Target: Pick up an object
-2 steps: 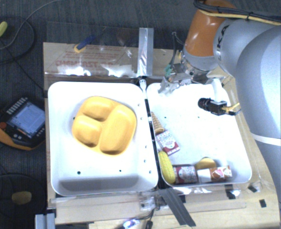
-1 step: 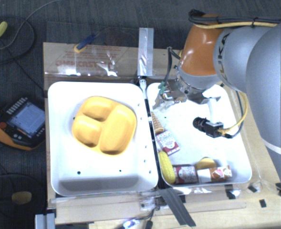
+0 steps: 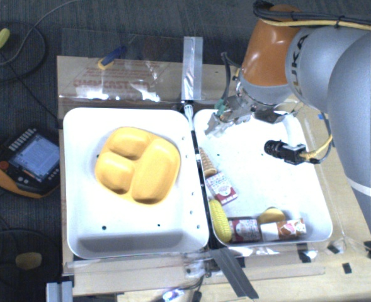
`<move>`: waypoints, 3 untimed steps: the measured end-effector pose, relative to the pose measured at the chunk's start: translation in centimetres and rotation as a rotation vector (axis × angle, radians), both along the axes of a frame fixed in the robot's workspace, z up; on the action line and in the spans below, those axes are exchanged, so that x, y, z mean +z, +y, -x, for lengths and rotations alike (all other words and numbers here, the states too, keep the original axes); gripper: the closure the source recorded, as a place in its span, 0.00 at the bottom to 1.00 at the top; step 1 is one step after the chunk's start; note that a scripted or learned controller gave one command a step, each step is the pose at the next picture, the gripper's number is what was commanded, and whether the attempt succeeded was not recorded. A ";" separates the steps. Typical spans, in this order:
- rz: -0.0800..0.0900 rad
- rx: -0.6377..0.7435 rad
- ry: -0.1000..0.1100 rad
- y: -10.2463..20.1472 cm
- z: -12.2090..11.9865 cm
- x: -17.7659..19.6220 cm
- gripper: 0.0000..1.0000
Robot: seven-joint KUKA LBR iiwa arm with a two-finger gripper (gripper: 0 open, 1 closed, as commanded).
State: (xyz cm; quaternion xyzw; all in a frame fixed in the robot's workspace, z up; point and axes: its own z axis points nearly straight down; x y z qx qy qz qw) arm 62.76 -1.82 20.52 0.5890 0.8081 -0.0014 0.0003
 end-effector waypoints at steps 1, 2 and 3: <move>-0.002 0.004 0.001 3.9 3.4 0.4 1.00; -0.002 0.141 0.000 2.2 3.8 0.4 1.00; -0.002 0.268 0.001 7.2 1.7 -2.3 1.00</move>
